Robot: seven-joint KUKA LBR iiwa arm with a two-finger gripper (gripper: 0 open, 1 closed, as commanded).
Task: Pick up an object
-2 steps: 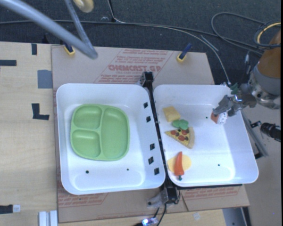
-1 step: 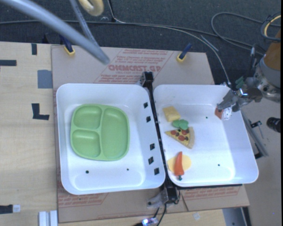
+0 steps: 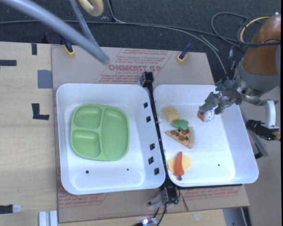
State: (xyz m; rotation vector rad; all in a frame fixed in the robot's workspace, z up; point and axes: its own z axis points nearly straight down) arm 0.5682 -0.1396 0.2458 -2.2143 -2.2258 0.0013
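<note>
Carrot on yellow disc low in the right bin; gripper above it, at the frame's right.
The gripper appears closed on a small red-and-white object, though its hold is uncertain; pizza slice lies just left and below.

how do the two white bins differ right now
The left bin holds one large thing, a green divided tray; the right bin holds several small toy foods, such as a pizza slice. The pincer hangs over the right bin, not the left bin. Both are shallow, white and rounded at the corners.
</note>
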